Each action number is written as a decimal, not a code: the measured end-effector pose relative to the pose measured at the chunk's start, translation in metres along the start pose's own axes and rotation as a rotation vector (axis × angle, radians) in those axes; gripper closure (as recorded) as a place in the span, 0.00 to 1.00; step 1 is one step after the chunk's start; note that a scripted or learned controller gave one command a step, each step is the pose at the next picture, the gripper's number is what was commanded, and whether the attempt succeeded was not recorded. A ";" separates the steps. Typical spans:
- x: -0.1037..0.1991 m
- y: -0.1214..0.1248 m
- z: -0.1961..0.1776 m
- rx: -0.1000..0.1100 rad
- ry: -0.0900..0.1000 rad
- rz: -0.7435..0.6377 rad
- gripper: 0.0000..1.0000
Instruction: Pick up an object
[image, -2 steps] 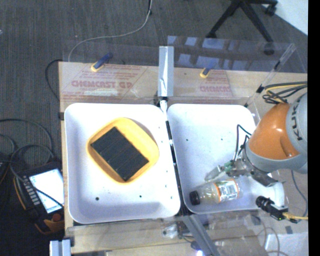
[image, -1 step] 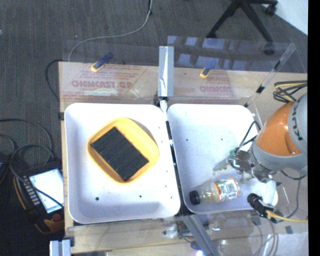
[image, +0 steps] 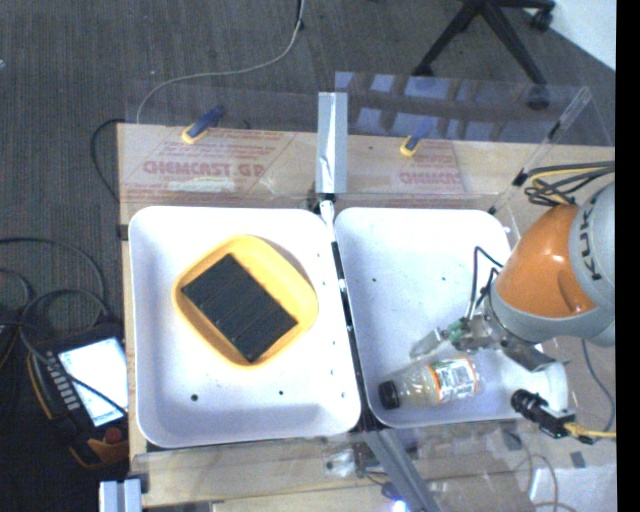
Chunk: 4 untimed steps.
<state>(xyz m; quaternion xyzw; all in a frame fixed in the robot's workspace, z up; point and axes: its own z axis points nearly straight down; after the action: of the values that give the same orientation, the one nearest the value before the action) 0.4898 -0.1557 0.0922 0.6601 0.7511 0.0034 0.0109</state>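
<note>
A small plastic bottle (image: 432, 383) with a dark cap and a white label lies on its side near the front wall of the right bin (image: 400, 260), cap pointing left. My gripper (image: 447, 341) hangs just above and behind the bottle's right half, below the orange band of the arm (image: 540, 275). From this angle I cannot see whether it touches the bottle. In the left bin (image: 160, 400) a yellow dish (image: 296, 283) holds a flat black ribbed square (image: 240, 306).
The arm's grey and orange body covers the right bin's right side. A metal divider post (image: 331, 140) stands behind the seam between the bins. Cables (image: 560, 182) run at the far right, and a handheld pendant (image: 85, 385) lies left of the bench.
</note>
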 end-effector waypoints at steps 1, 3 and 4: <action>0.000 0.000 0.000 0.000 0.000 0.000 0.00; 0.002 0.002 -0.010 0.000 0.004 -0.002 0.00; -0.019 0.034 -0.010 0.024 0.007 0.369 0.00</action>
<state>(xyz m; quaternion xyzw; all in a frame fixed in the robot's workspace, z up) 0.5255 -0.1706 0.1033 0.7867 0.6173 -0.0013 -0.0002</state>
